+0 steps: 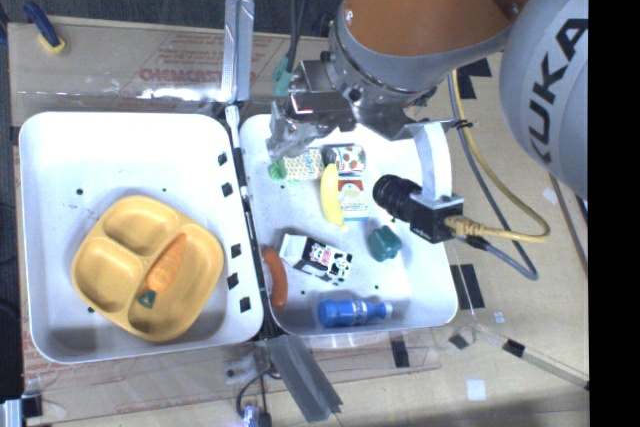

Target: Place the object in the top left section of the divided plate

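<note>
Where the two white bins meet along a dark, clipped divider, the room for moving differs sharply: the left bin [60, 165] has wide bare floor around the yellow divided plate [105, 255], which sits toward its lower half, while the right bin [430, 300] is crowded. A carrot [165, 267] lies aslant in the plate's right-hand section, and its other sections are bare. The claw [290, 140] hangs over the top left corner of the right bin, close to the divider wall, and I cannot tell from here whether it is released or clenched, as the wrist hardware hides it. Just beside it lie a small patterned packet [300, 160] and a green bit [277, 171]; a banana [331, 193] and a printed box [348, 177] sit slightly right. Lower down are a black-and-white carton [318, 257], a teal cup [384, 242], a sausage [276, 277] and a blue bottle [350, 312]. The bench [140, 55] beyond is brown board.
</note>
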You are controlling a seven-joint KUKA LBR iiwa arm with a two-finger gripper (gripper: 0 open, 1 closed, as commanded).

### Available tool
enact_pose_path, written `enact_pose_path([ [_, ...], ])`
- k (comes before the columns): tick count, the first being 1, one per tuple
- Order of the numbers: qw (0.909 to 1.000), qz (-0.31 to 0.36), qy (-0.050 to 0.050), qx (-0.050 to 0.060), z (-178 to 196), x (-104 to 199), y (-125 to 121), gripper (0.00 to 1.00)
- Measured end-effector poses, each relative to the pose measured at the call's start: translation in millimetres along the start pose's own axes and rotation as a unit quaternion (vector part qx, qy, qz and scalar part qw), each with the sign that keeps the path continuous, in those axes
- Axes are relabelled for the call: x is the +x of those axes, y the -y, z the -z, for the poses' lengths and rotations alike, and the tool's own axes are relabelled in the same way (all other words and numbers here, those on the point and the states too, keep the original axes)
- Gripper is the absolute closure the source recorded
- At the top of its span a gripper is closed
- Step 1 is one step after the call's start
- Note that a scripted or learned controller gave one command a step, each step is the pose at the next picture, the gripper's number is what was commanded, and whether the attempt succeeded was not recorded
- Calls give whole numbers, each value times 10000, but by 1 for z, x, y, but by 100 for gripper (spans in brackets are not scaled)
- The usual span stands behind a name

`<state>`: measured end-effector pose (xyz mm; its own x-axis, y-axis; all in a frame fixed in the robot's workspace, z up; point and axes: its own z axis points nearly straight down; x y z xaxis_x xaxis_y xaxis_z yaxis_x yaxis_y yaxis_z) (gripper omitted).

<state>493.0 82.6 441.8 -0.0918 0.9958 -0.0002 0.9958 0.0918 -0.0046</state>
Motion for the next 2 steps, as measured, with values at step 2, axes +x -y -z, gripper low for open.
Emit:
enact_pose_path([
  [2,9997,250,2,-9,0,-111,27,100],
])
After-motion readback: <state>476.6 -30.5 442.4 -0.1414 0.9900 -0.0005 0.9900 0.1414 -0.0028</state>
